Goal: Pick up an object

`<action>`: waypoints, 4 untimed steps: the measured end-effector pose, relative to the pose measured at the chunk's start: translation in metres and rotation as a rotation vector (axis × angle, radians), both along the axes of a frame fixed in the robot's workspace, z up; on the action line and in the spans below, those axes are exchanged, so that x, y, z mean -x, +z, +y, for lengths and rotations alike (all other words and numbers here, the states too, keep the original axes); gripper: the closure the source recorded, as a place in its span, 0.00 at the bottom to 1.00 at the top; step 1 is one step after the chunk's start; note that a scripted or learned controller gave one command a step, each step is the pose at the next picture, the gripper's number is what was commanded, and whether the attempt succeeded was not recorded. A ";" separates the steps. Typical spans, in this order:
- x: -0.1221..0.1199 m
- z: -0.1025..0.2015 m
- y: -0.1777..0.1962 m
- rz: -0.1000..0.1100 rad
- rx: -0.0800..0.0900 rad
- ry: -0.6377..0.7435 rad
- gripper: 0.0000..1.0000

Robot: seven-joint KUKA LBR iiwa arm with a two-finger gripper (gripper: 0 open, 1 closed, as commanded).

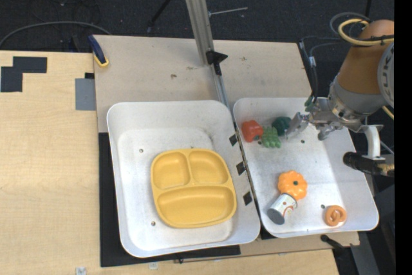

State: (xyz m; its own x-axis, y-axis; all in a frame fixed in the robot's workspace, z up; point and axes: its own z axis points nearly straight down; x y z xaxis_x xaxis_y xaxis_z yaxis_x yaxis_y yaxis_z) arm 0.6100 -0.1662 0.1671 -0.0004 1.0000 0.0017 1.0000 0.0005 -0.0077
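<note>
Objects for picking lie in the right bin [360,203]: a red piece [252,131], a light green piece [271,140] and a dark green piece [281,123] clustered near its far left corner; an orange pumpkin [293,184] mid-bin, touching a small tilted can [281,208] on its near side; a ring-shaped orange piece [335,216] near the near right corner. Gripper [308,122] low at the bin's far edge, just right of the dark green piece; whether it is parted or closed, cannot tell. Nothing seen held. Left bin [129,132] carries a yellow divided plate [192,187]. Bench [154,67] is pale and scuffed, with a metal post [198,9] rising at its far side. Dark floor beyond, cables trailing. Arm [364,67] cut off at the right edge.
</note>
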 end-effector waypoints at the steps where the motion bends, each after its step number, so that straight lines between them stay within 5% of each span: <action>1: -0.008 0.006 -0.054 -0.001 0.000 0.003 0.00; 2: -0.012 0.004 -0.061 -0.020 0.005 0.000 0.00; 3: -0.014 0.006 -0.050 -0.023 0.000 0.000 1.00; 4: -0.015 0.000 0.013 -0.012 0.003 0.001 1.00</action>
